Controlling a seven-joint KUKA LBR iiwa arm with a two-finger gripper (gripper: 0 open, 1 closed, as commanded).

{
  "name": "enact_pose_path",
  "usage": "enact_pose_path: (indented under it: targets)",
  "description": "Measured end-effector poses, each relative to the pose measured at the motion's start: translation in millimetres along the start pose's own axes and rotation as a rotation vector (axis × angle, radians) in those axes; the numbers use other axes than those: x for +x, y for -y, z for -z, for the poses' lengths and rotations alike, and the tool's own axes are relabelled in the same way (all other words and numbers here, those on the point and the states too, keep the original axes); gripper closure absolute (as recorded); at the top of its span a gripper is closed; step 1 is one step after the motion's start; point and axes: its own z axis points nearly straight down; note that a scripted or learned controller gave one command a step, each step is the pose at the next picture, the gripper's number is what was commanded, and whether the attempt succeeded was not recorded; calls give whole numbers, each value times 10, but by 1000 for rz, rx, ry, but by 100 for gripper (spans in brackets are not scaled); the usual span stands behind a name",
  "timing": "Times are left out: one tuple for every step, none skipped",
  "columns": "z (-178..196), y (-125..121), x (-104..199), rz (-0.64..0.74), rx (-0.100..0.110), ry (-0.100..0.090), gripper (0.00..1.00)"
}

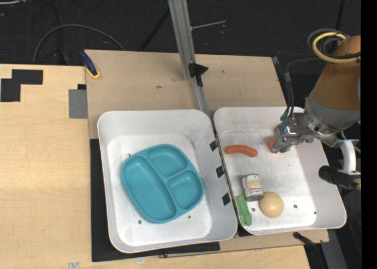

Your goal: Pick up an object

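- Two white bins are sitting side by side on a wooden bench, with dark floor and cables behind them.
- Down in the right bin (306,168), the gripper (283,143) is hanging low, near the back — I cannot tell from this far how its jaws are standing.
- Nothing is showing inside the gripper, so I think it is not carrying anything yet.
- Just beside it, to its left in the view, an orange sausage toy (241,150) is lying flat on the bin floor. It is the closest thing, so it is probably the one being reached for.
- Farther toward the front, a small can (253,186), a tan ball (271,205) and a green stick (243,210) are huddling close together.
- Over in the left bin (112,144), a blue divided plate (162,182) is lying flat — well apart from the arm.
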Motion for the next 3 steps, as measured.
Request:
enact_pose_path:
  targets:
    - [-100, 41, 523, -1, 3, 0, 100]
    - [-151, 59, 1008, -1, 2, 0, 100]
    - [-63, 70, 1533, 0, 0, 1, 100]
